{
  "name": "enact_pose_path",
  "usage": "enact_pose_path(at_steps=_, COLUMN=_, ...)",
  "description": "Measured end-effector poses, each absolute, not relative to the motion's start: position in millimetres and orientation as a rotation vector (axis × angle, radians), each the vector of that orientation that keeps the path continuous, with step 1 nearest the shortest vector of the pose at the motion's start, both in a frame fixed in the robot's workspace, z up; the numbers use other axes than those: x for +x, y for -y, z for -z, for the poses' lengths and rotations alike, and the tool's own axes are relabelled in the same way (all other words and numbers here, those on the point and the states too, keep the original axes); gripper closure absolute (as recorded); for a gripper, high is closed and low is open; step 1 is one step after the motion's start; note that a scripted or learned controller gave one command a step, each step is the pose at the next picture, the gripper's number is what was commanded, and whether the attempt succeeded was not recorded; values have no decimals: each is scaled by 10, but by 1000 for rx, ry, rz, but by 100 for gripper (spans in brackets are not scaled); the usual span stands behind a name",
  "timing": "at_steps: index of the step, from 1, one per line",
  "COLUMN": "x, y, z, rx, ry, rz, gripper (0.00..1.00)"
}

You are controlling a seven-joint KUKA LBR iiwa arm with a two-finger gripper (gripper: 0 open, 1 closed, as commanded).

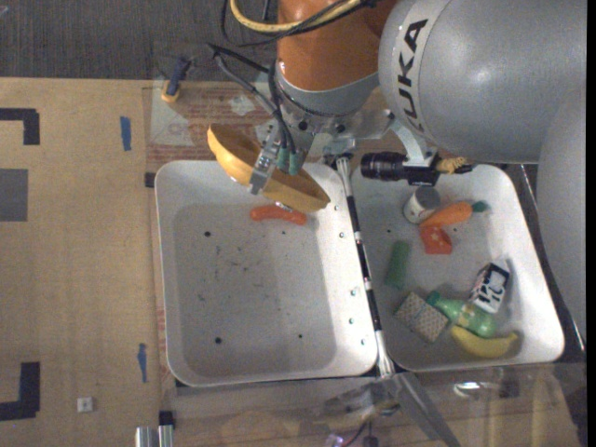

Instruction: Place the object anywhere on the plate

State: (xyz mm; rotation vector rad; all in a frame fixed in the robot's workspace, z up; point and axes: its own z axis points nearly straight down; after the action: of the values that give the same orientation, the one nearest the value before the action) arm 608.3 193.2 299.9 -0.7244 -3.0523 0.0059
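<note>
Two fingers (276, 159) pinch the tilted yellow plate (265, 173).

We see counter (74, 250), tan, blue tape marks (125, 133); two white bins, left bin (177, 277) and right bin (535, 268), touching side by side.

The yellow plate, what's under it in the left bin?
The yellow plate, tilted at the pincer, hangs over the left bin's back edge. Just below it an orange-red piece lies on the bin floor. Whatever the plate itself covers cannot be seen.
</note>
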Motion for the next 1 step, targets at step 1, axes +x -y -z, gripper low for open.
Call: enact_pose_path(at_steps=1, x=5918, y=-2271, z=-2092, rx=-659, ry=3062, rz=-5, gripper=100)
